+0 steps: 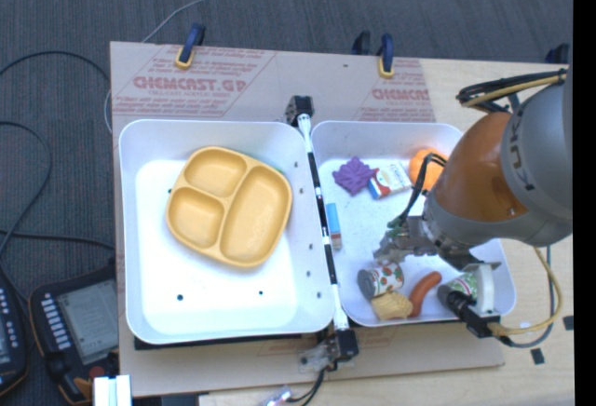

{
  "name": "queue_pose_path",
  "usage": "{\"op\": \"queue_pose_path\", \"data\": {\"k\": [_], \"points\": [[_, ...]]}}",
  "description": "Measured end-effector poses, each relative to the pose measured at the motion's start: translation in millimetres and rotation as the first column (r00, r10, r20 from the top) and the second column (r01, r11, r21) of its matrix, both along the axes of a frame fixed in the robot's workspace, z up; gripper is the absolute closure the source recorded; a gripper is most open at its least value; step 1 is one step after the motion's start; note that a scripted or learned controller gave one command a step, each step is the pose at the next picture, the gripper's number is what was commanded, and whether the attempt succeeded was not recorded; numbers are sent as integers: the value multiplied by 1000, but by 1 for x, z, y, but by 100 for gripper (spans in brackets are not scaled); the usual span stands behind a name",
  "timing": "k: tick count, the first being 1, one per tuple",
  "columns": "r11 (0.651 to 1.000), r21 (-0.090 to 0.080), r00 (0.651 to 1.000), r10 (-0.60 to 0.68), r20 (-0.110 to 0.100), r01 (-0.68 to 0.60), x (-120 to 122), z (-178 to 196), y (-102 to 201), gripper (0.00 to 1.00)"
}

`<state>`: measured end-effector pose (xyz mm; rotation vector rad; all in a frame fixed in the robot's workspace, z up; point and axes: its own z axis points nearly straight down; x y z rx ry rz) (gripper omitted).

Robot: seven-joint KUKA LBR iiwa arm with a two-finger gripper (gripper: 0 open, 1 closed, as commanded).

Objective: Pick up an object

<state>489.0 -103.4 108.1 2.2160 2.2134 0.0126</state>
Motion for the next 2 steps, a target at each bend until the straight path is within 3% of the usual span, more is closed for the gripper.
{"op": "queue_pose_path", "data": {"k": [1, 2], "points": [[1000, 0, 1000, 0, 0, 0, 0, 0, 0, 0], [1000, 0, 1000, 0, 0, 0, 1, 9, 0, 100]]}}
